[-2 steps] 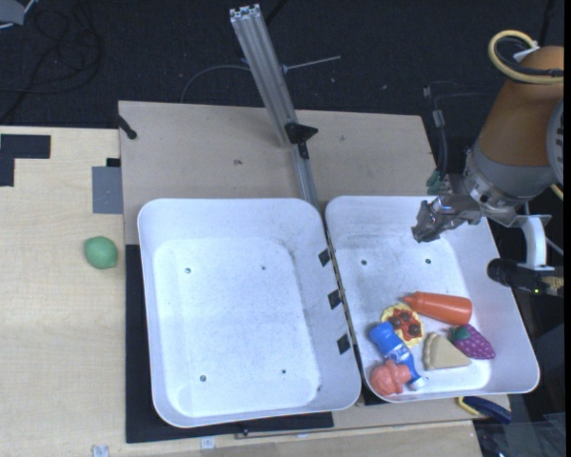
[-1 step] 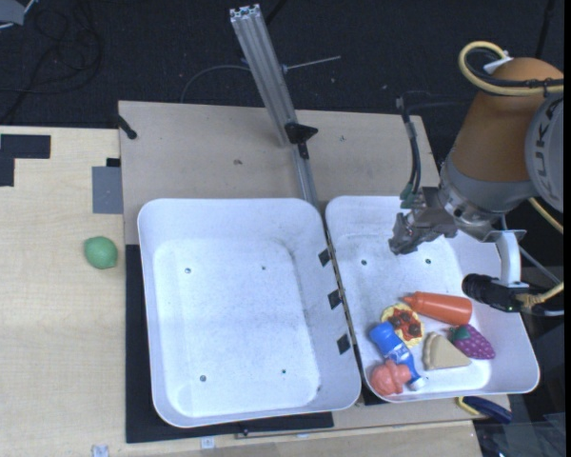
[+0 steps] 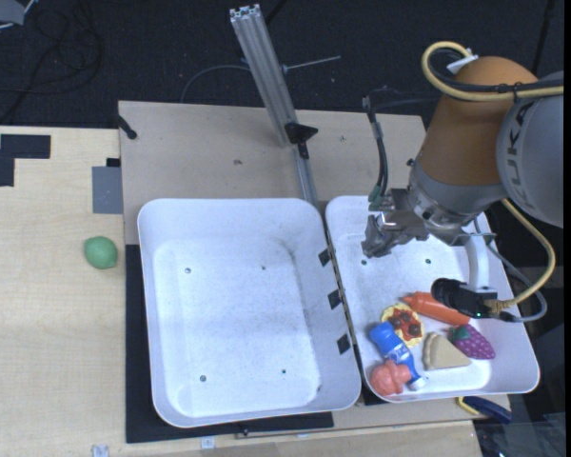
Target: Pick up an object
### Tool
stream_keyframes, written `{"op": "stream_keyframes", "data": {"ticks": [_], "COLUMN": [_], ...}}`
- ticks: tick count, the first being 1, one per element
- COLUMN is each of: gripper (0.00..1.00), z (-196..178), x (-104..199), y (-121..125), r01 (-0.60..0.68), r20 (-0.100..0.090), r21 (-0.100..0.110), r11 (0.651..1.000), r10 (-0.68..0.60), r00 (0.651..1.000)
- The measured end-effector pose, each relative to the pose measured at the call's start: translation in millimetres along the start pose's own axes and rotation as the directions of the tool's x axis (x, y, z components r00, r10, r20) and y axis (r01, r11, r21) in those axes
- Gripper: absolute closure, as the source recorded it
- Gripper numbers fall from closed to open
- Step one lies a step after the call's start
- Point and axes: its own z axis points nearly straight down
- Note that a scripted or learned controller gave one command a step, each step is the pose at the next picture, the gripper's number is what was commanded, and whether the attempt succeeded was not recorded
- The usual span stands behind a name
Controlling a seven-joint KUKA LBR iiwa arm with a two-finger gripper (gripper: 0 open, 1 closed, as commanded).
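Observation:
My gripper (image 3: pixel 379 240) hangs over the upper left part of the right bin (image 3: pixel 357 219), with nothing visible between its fingers. Several toys lie in that bin's lower half: an orange carrot (image 3: pixel 436 308), a yellow and red piece (image 3: pixel 404 322), a blue bottle-like toy (image 3: pixel 392 343), a salmon pink lump (image 3: pixel 390 377), a tan wedge (image 3: pixel 444 352) and a purple grape bunch (image 3: pixel 474 342). The gripper is well above and to the left of this cluster.
The left bin (image 3: pixel 238 307) sits beside the right one, with black clips (image 3: pixel 335 298) along the shared rim. A green ball (image 3: pixel 101 252) lies on the bench to the far left. A metal rail (image 3: pixel 271 74) slants up behind the bins.

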Motion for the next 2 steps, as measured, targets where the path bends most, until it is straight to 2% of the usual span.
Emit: {"op": "stream_keyframes", "data": {"ticks": [1,2], "gripper": [1.0,1.0], "z": [12,5], "x": [45,101], "y": [-15,-28], "r01": [0.0,-0.001], "r20": [0.001,0.001], "r21": [0.002,0.001], "r11": [1.0,1.0], "r10": [0.0,0.001], "r00": [1.0,1.0]}}
